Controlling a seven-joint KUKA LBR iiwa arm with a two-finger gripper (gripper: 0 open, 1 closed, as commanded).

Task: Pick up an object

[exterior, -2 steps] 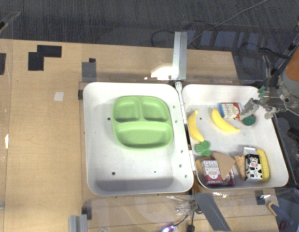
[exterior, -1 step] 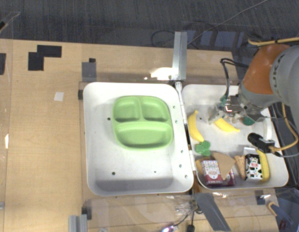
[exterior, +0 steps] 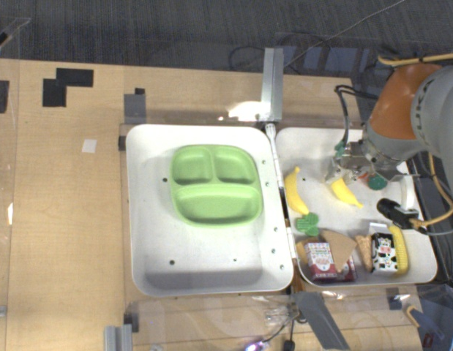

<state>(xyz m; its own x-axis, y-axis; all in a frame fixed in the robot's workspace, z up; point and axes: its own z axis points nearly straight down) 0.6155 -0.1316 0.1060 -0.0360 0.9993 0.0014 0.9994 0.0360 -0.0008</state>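
My gripper hangs low over the back of the right bin, reaching in from the right on the grey arm with the orange band. Just below it, touching or nearly touching, lies a small yellow banana-shaped piece. A longer yellow banana lies along the bin's left wall. Whether anything is held cannot be made out.
The right bin's front holds a green piece, a red box, a brown wedge, a cow-print carton and a yellow corn-like piece. A green divided plate sits in the left bin.
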